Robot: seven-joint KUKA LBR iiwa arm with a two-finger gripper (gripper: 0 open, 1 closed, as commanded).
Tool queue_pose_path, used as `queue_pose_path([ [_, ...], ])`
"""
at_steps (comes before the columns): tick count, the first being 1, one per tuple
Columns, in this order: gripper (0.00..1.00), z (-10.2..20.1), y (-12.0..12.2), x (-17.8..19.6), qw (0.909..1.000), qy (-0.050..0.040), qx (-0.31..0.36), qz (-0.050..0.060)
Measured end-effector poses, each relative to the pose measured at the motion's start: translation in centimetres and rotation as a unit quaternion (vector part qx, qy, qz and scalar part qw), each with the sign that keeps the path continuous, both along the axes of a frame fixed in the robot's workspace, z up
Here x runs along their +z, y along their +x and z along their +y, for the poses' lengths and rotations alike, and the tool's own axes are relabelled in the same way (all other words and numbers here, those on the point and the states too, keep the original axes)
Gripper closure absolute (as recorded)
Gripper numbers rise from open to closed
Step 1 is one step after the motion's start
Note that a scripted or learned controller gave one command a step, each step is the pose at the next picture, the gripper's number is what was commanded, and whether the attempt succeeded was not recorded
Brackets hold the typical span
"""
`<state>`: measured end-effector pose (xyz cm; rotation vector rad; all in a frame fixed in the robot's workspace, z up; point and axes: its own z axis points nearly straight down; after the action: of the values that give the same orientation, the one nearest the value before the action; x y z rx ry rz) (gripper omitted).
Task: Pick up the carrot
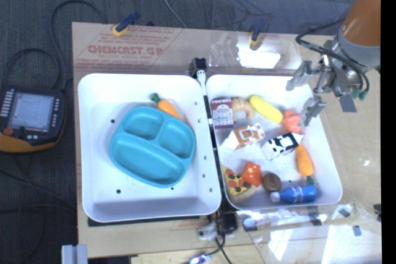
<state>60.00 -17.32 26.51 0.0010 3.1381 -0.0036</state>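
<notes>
One carrot (167,107), orange with a green top, lies in the left bin (93,133) against the back edge of the blue divided plate (153,145). A second orange carrot (304,161) lies near the right wall of the right bin (328,164), beside a black-and-white cow toy (281,144). My gripper (306,93) hangs over the back right corner of the right bin, open, with nothing between its fingers. It is above and behind the right-bin carrot and far from the left-bin one.
The right bin is crowded: a yellow banana-like piece (266,108), a croissant (241,106), a small carton (221,112), a pizza slice (234,181), a blue bottle (296,194) and a pink toy (292,120). A teach pendant (28,117) lies left of the bench.
</notes>
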Motion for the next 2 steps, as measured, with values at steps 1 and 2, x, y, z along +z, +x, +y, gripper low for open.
queue_pose_path([
  [1,0.0,-5.0,-1.7,-13.8,0.9982,0.0035,0.06,0.008],
  [2,0.0,-4.9,-7.7,-16.8,0.9853,-0.0057,0.17,-0.015],
])
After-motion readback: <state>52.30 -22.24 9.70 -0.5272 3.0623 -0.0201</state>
